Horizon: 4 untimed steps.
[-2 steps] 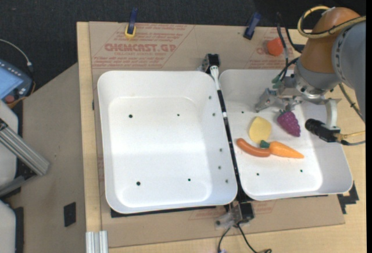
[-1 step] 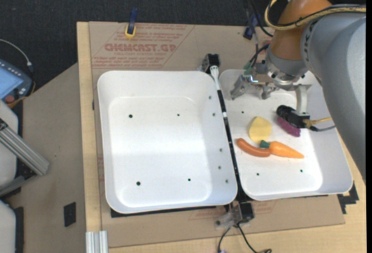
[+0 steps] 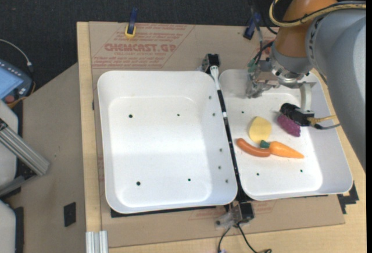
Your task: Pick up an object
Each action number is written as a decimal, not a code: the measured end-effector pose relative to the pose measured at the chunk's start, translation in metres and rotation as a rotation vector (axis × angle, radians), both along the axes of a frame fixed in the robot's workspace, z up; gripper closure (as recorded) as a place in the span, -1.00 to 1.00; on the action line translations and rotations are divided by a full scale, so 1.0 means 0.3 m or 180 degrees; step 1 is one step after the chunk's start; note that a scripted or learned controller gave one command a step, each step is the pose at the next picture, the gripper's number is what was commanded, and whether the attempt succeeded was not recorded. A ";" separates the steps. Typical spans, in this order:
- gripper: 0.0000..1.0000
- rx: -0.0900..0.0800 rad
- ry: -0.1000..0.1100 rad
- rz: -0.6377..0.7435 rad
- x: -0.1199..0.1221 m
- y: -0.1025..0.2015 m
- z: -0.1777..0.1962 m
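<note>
The right bin (image 3: 325, 179) holds a pale yellow piece (image 3: 261, 128), a purple piece (image 3: 289, 125), an orange carrot (image 3: 286, 151) with a green end, and a red-orange chili-shaped piece (image 3: 253, 148) touching the carrot. My gripper (image 3: 256, 88) is low over the far left part of that bin. It is above and apart from the yellow piece, and nothing shows in its grasp.
The left bin (image 3: 116, 129) sits beside the right one, with a narrow black seam between them. A small black clamp (image 3: 211, 61) sits at the far end of that seam. The grey arm (image 3: 340, 42) fills the right side above the bin.
</note>
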State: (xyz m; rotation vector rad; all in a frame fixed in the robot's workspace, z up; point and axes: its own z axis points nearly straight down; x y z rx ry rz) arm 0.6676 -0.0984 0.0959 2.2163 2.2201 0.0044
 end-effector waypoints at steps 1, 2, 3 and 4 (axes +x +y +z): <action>1.00 0.0011 0.0030 -0.0009 -0.255 0.058 0.309; 1.00 0.0003 -0.0025 0.0012 -0.159 0.219 0.703; 1.00 0.0012 -0.0002 0.0023 -0.223 0.472 0.781; 1.00 0.0006 0.0040 -0.0009 -0.466 0.493 0.658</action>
